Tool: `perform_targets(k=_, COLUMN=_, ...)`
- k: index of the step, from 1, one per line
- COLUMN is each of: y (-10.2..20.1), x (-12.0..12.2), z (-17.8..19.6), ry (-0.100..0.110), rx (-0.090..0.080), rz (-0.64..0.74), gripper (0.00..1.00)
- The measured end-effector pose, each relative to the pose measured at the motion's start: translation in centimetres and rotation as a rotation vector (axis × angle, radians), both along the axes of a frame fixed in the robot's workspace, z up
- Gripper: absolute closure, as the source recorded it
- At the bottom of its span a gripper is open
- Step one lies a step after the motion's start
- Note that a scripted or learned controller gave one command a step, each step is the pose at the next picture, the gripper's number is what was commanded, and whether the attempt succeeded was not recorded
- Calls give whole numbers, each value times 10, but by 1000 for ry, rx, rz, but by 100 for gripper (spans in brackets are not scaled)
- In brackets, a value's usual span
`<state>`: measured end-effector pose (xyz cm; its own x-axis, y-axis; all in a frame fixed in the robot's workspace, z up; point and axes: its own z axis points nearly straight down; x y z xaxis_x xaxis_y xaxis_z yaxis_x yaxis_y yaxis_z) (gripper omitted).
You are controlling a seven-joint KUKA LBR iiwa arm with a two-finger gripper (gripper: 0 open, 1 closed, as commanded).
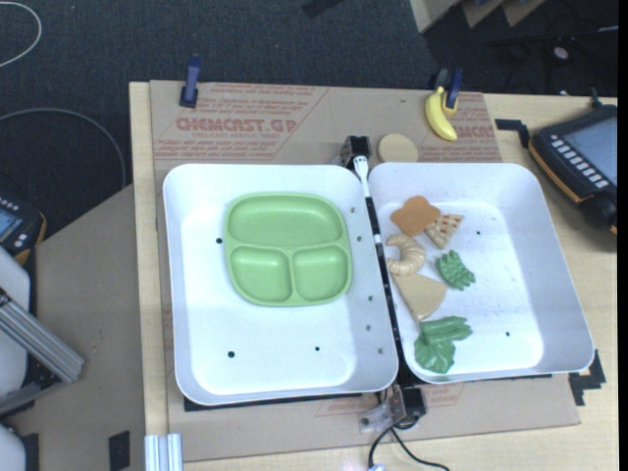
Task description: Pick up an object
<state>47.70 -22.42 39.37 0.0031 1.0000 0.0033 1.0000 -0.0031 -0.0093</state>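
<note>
Where the two white plastic bins sit side by side on the counter (608,292), the pickable things lie in a loose column along the left side of the right bin (520,263). There are six of them, all toy food. A flat brown slice (416,214) lies farthest, and a small waffle-patterned wedge (444,229) touches its right edge with its narrow tip toward the near side. Just nearer lies a pale curled pastry (406,256), and to its right a small green leafy piece (455,270) with its long axis running far-left to near-right. A smooth beige wedge (423,294) comes next, and nearest lies a larger crinkled green leaf (441,341) whose long axis runs from far-right to near-left.

The left bin (196,292) holds one light green plate (287,246) with three compartments, one wide on the far side and two smaller on the near side.

Beyond the bins, on a brown printed board (245,116), lie one yellow banana (441,116), its long axis running far to near, and one round tan disc (397,148). Two blue clamps (190,81) grip the board's far edge.

Whether the end effector is open or closed cannot be told.
</note>
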Motion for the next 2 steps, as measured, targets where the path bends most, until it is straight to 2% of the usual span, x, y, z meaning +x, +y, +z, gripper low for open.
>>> perform_targets(k=1, y=33, x=62, z=151, ry=-30, rx=-11, rz=10, gripper=100)
perform_targets(k=2, y=12, x=35, z=33, ry=1, rx=-1, rz=0, gripper=100)
